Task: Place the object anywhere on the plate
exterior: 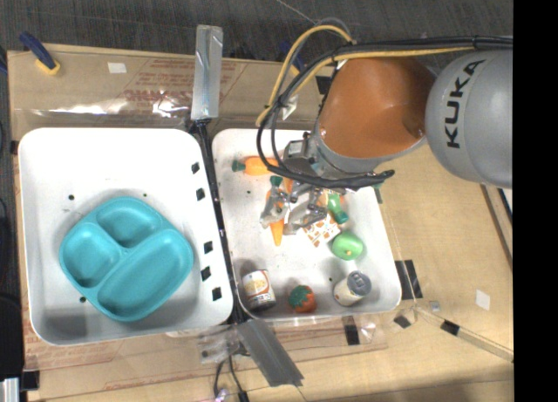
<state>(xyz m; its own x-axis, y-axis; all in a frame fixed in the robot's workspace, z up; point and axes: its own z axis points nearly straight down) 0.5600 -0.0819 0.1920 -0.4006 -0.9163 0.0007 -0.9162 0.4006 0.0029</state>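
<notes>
A teal plate (pixel 126 256) with three compartments lies in the left bin (pixel 52 156). My gripper (pixel 293 208) hangs low over the middle of the right bin (pixel 228 217), among the small objects there. An orange carrot piece (pixel 277 231) lies right beside it at its lower left, and a patterned packet (pixel 321 232) lies at its lower right. The arm's orange band (pixel 375 108) hides the bin's upper right part. Whether anything is between the gripper's tips is hidden by clutter.
The right bin also holds an orange carrot (pixel 254 165) at the top left, a green apple (pixel 346 245), a small tin (pixel 256 288), a red and green fruit (pixel 302 298) and a grey-lidded pot (pixel 354 286). A black-marked ridge (pixel 209 217) separates the bins.
</notes>
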